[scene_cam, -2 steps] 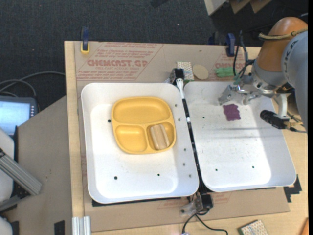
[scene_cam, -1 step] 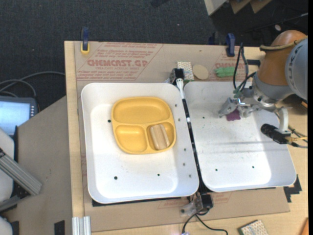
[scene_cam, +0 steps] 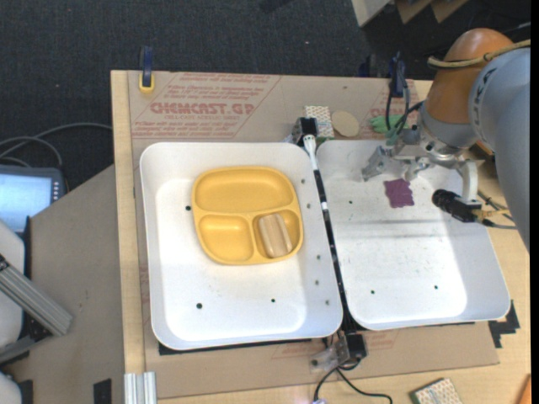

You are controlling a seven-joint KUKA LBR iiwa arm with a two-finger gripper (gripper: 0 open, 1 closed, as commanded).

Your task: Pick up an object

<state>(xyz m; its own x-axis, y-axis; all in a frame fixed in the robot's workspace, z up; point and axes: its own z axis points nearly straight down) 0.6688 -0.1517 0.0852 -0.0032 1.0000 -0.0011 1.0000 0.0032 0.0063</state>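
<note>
A small purple object [scene_cam: 398, 193] lies flat on the floor of the right bin [scene_cam: 421, 268], in its far half. My gripper [scene_cam: 394, 168] hangs over the bin's far edge, just beyond the purple object, open, its two grey fingers spread apart with nothing between them. In the left bin [scene_cam: 227, 310] sits a yellow divided plate [scene_cam: 244, 194], and a tan block [scene_cam: 272, 234] rests in the plate's near right compartment.
The grey arm with its orange band [scene_cam: 472, 66] fills the upper right corner. A black cable fitting [scene_cam: 453, 203] hangs over the right bin's right side. A round tan disc [scene_cam: 344, 124] and small fittings [scene_cam: 308, 128] lie on the cardboard behind the bins.
</note>
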